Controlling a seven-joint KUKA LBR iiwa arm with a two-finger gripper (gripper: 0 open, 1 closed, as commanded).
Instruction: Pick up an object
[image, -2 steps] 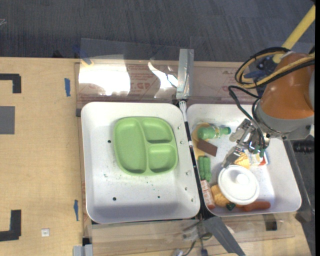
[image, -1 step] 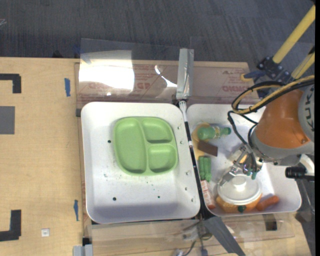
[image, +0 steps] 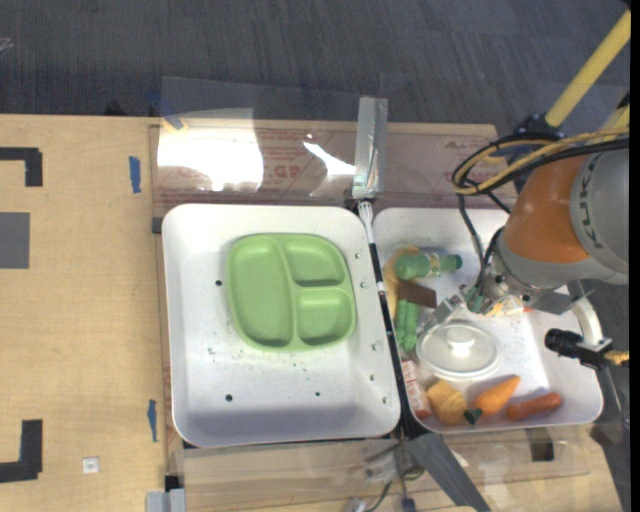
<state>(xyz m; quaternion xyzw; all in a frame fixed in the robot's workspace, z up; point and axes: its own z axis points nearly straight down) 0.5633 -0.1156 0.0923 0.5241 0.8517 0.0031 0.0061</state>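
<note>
Carrots (image: 497, 393) lie at the right bin's (image: 580, 385) six o'clock edge, long axis running three to nine. Gripper (image: 480, 300) (open or shut, cannot tell) hangs at twelve o'clock of the lid (image: 459, 350).

Tray (image: 290, 290) in left bin (image: 190, 330)

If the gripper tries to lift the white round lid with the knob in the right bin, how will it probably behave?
The white lid looks rigid and smooth, so it may slip unless it is gripped by its small knob. It lies low and flat, so it should slide rather than tip. The carrot touches its edge and would probably shift too.
</note>
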